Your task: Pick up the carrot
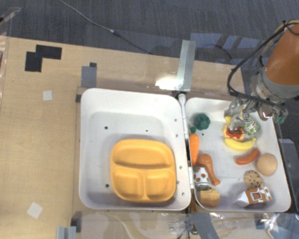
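We note carrot (193,146) lying left and nearer of gripper (240,116), long axis far-to-near; finger opening: cannot tell.

Bins: 2, white, side by side – left bin (88,153), right bin (282,194).
Trays: 1 yellow divided tray (143,169), well left of the gripper (240,117) & below it.
Carrots: 1 carrot (193,146), lower-left of gripper, by the divider.
Broccoli: 1 green broccoli (201,121), just left of gripper.
Bananas: 1 banana (238,143), directly under gripper.
Sausages: 1 sausage (247,157), below gripper.
Eggs: 1 egg (267,164), lower-right of gripper.
Drumsticks: 1 drumstick (208,167).
Cookies: 1 cookie (252,178).
Cartons: 1 small carton (255,196).
Other items near front wall: 2, type unclear.
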You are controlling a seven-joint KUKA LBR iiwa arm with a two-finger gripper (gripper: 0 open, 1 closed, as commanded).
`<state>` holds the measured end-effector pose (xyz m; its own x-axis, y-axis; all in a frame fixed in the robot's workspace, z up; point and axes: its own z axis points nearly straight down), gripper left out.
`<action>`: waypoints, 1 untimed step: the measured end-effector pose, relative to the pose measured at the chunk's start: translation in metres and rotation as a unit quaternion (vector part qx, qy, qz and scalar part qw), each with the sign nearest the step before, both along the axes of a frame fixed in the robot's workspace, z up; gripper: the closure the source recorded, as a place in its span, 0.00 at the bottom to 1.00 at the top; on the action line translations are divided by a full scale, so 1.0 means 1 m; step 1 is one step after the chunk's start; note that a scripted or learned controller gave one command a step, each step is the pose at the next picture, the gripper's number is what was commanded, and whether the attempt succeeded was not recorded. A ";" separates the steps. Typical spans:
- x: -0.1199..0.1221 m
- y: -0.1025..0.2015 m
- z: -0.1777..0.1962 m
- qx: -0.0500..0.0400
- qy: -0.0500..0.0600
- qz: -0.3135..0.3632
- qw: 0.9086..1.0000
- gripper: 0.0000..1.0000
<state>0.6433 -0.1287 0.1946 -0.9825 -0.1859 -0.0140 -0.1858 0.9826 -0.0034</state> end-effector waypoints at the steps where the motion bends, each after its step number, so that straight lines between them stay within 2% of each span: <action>1: -0.027 -0.031 -0.042 -0.002 0.003 0.204 0.979 1.00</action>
<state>0.6167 -0.1597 0.1523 -0.8260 -0.5637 -0.0063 -0.5637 0.8260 -0.0041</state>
